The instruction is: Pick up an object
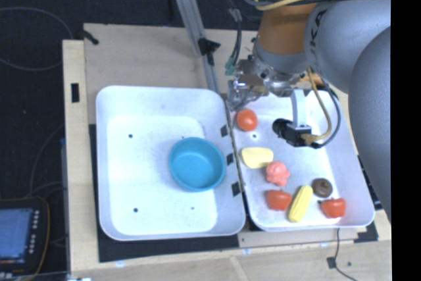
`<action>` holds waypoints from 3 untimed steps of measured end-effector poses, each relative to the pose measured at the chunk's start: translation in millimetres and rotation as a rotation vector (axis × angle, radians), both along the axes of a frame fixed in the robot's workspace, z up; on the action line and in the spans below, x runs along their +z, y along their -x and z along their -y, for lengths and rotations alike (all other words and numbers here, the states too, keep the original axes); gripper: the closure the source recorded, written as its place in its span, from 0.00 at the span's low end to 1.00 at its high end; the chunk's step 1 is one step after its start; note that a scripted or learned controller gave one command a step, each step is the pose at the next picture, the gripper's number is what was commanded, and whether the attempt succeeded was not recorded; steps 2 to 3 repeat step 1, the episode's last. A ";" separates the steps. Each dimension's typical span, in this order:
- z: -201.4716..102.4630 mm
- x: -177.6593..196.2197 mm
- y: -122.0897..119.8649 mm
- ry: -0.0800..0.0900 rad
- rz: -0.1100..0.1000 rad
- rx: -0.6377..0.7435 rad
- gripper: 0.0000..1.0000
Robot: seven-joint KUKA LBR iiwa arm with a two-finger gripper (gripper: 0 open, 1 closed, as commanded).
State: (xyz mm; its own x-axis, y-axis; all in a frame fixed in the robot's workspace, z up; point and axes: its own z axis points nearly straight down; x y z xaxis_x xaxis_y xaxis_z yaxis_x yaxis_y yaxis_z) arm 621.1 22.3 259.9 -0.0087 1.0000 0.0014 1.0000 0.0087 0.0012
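Your blue bowl [197, 164] sits in the left bin [118, 108]. Right of the bowl, in the right bin [342, 161], the gripper [240, 92] hovers just above an orange-red ball [247, 120]; you cannot tell its opening. Nothing shows in its grasp.

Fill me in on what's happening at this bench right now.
A grey and orange robot arm reaches in over the right bin, its gripper near the bin's far left corner, just above an orange ball. Small toy foods lie scattered in that bin, none visibly picked up yet. The left bin holds a blue bowl.
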 end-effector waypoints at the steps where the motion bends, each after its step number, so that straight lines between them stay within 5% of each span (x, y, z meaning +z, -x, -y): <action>1: -39.4 -9.8 -12.0 0.002 -0.001 -0.001 1.00; 3: -39.4 -9.8 -12.0 0.002 -0.001 -0.001 1.00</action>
